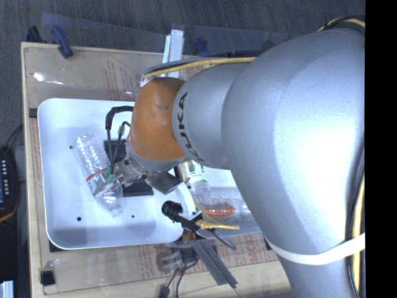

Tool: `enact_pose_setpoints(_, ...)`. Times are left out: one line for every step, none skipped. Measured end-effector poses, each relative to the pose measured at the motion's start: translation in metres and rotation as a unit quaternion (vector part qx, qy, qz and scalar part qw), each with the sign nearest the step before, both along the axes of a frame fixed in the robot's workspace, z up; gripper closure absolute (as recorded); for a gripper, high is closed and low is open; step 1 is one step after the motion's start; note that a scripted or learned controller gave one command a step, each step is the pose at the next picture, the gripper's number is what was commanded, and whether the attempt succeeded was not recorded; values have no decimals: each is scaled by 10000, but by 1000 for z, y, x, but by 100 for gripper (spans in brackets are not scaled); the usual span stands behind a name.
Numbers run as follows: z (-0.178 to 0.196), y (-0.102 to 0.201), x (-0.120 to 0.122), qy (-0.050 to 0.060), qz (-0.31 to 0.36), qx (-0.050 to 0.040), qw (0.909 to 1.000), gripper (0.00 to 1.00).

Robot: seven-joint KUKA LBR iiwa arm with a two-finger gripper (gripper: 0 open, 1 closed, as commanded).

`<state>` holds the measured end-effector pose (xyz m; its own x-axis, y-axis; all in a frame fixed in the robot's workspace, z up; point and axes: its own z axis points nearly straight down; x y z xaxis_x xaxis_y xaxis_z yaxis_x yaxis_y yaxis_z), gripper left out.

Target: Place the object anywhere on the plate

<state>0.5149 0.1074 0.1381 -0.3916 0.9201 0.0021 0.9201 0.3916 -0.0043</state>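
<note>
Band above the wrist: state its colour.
Orange, on the band in the camera view, above the left bin.

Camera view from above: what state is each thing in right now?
Clear plastic bottle: lying on its side in the left bin.
Left bin: holds the bottle.
Second bottle: lying flat, partly hidden under the arm.
Arm: reaching over both bins.
Tool: beside the bottle; grip unclear.

Clear plastic bottles: I count two, one (96,166) left, one (205,194) right.
White bins: two (49,166) (248,225).
Pliers: one (192,222).
</note>
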Motion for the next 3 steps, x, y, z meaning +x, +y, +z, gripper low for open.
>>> enact_pose_setpoints(16, 5, 3, -41, 48, 41, 10000, 100)
enact_pose_setpoints(53, -48, -12, -22, -888, -8, 9961, 100)
enact_pose_setpoints(90, 2, -39, -18, -978, -8, 9952, 100)
